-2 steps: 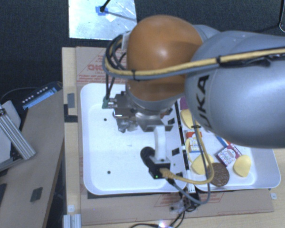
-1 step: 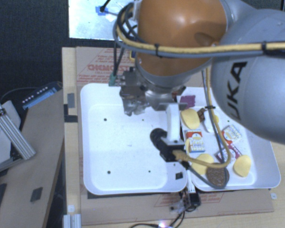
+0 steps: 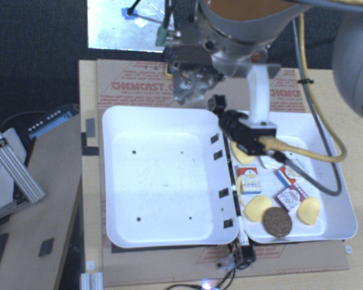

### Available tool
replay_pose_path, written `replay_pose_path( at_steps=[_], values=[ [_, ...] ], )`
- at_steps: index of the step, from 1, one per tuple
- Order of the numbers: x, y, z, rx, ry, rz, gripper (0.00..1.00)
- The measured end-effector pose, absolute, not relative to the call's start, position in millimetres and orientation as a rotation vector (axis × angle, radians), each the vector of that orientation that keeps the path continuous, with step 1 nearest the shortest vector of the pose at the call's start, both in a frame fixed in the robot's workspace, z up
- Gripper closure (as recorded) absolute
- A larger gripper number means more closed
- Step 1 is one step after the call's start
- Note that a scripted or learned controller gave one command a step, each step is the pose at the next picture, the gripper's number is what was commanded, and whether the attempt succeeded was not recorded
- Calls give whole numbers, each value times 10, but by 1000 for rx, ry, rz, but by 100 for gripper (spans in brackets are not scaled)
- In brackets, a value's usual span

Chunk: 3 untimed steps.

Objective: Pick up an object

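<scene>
My gripper [image 3: 190,89] hangs over the far rim of the left bin [image 3: 112,125], near the divide between the two bins; it looks blurred and I see nothing in it. The right bin [image 3: 346,217] holds several small objects: a brown round disc [image 3: 277,221], a yellow lump [image 3: 258,207] beside it, another yellow lump [image 3: 309,210], a red-and-white packet [image 3: 249,180], a second packet [image 3: 291,196], and a yellow piece [image 3: 244,156] partly hidden under a black cable fitting.
A yellow hose [image 3: 302,153] and grey cable [image 3: 327,162] loop over the right bin. The arm's bulky grey and orange body [image 3: 248,11] covers the top centre. Cardboard [image 3: 133,83] lies under the bins. An aluminium frame [image 3: 12,168] stands at left.
</scene>
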<state>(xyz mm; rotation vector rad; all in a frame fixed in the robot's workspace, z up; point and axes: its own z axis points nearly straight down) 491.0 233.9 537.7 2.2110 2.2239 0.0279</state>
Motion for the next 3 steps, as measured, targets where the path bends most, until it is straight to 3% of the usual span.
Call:
replay_pose_path(
  at_steps=[1, 2, 3],
  values=[
    [4849, 2341, 3781, 2224, 2226, -21, 100],
    [4868, 2341, 5305, 2212, 2223, 29, 100],
    [5897, 2335, 4960, 2220, 2218, 6, 100]
  ],
)
